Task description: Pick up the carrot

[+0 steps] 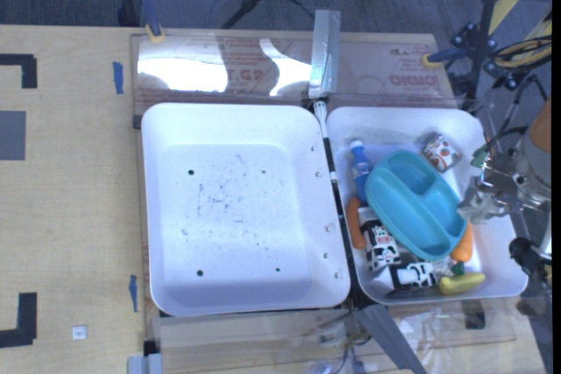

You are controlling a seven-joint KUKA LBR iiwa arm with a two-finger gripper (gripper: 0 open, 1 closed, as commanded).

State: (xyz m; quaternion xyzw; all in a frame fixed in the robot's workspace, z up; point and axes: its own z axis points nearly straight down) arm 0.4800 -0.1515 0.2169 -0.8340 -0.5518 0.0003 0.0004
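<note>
Orange shows at 2 spots around the blue divided dish point(415, 204) in the right bin point(507, 280): a carrot point(353, 223) wedged against the dish's left side by the bin's left wall, and an orange piece point(464, 243) at the dish's right edge, half hidden. You can't tell the end effector's point(484, 197) finger state; it sits blurred just right of the dish. Left of the dish, the left bin point(237, 206) offers open floor.
</note>
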